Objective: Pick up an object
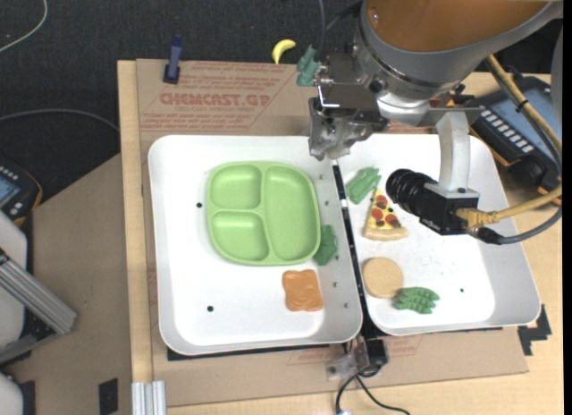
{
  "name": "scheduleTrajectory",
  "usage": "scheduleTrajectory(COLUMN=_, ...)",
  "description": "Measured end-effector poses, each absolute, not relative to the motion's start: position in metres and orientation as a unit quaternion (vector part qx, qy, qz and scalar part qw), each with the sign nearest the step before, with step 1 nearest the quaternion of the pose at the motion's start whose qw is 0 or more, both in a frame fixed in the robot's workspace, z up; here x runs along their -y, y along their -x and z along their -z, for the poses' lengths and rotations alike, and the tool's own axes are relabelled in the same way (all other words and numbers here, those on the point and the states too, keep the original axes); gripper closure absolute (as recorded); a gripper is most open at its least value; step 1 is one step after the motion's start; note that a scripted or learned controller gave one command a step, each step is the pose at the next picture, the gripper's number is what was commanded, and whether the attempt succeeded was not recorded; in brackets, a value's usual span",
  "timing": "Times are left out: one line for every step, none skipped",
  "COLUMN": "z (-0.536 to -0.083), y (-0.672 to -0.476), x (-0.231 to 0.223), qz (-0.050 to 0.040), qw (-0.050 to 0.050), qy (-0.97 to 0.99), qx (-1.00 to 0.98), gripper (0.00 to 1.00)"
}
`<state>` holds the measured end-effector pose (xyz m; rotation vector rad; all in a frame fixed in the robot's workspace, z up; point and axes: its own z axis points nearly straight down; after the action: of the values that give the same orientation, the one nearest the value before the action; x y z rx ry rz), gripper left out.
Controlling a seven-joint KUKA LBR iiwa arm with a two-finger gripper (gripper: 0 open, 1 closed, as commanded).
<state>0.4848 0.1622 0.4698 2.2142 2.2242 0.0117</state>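
I see 2 white bins side by side on the surface (143,225), which is covered by brown cardboard printed with red lettering. The left bin (174,225) holds a light green divided plate (264,212) with 3 compartments, sitting near the bin's middle. Just below the plate lies an orange toy piece (303,290), close to the bin's lower right corner. A dark green toy piece (327,245) rests against the plate's right edge, right by the wall between the bins.

The right bin (500,270) holds 4 small items I can count: a green leafy piece (362,183) near the upper left, a pizza slice toy (384,217) just below it, a round tan cookie-like disc (382,276) lower down, and a dark green leafy piece (416,299) touching the disc's lower right side.

The arm comes in from the right, its big orange and grey body filling the top of the view. The gripper (329,147) hangs over the top end of the divider between the bins, above both bin rims. I cannot tell whether it is released or clenched; the tips are blurred and dark, and I see nothing clearly between them.

A black cylindrical unit (429,199) with a yellow cable sits over the right bin, beside the pizza slice toy.

Outside the bins, a blue clip (172,61) and a yellow banana toy (283,49) lie at the cardboard's top edge.
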Motion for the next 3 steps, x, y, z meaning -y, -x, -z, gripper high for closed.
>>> scheduleTrajectory(z=-0.433, y=-0.514, x=-0.156, qz=0.0019, qw=-0.001, qy=-0.708, qx=-0.706, gripper=1.0)
scheduleTrajectory(z=-0.508, y=-0.488, x=-0.209, qz=-0.0054, qw=0.001, qy=-0.704, qx=-0.71, gripper=1.0)
scheduleTrajectory(z=-0.524, y=-0.479, x=-0.226, qz=-0.0025, qw=0.001, qy=-0.706, qx=-0.708, gripper=1.0)
